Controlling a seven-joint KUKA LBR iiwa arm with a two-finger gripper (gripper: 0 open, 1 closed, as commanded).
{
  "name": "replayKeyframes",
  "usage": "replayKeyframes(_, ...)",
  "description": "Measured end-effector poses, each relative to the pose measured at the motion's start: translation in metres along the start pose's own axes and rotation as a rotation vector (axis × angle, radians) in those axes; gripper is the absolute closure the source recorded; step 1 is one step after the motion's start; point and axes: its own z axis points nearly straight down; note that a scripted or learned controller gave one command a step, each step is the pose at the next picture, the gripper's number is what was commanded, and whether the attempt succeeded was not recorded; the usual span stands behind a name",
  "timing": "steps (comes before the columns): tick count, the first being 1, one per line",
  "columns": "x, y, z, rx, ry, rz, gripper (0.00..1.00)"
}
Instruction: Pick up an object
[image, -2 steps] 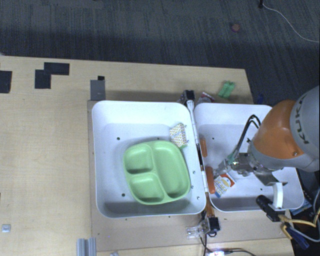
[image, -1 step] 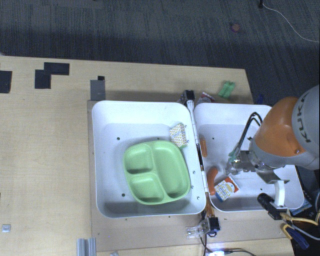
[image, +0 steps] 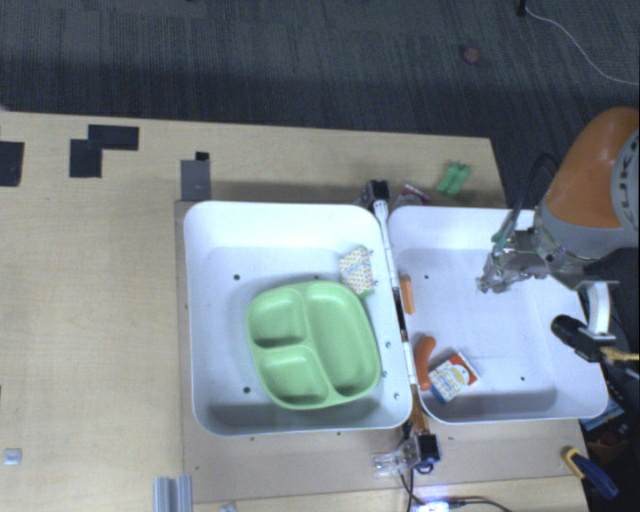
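So the gripper hangs over the right bin, upper middle; can't tell how it's set. Well apart from it, down at that bin's left wall, sit one small carton and two orange sticks. Left bin has one green divided plate and one patterned packet at its top right corner.

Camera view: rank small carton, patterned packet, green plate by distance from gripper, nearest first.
Measured from the gripper, over the right bin:
1. Small carton, near the front of the right bin, below and left of the gripper.
2. Patterned packet, at the right wall of the left bin, just above the plate.
3. Green plate, in the middle of the left bin, farthest left.
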Motion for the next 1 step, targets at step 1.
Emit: replayKeyframes(1,-0.0328,-0.0521,0.003,0.003,0.0,0.002,1.0)
